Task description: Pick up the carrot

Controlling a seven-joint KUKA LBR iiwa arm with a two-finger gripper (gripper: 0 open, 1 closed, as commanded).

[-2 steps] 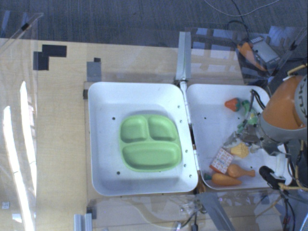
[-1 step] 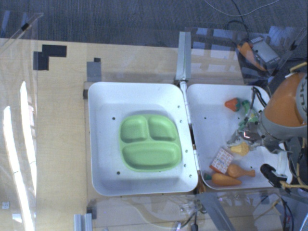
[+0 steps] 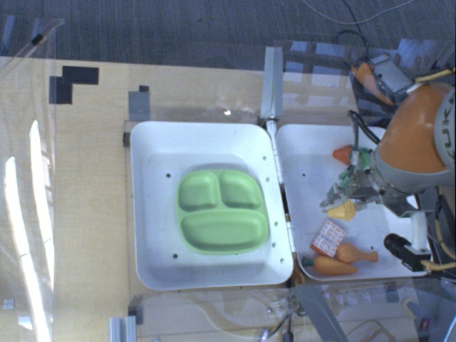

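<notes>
Your carrot lies at the near edge of the right bin, just beside a chicken drumstick and a small checkered box. Your tool hangs over the middle of that bin, close above a yellow piece and apart from the carrot; you cannot tell whether it is released or clenched. The left bin on the worktop holds a green divided plate.
</notes>
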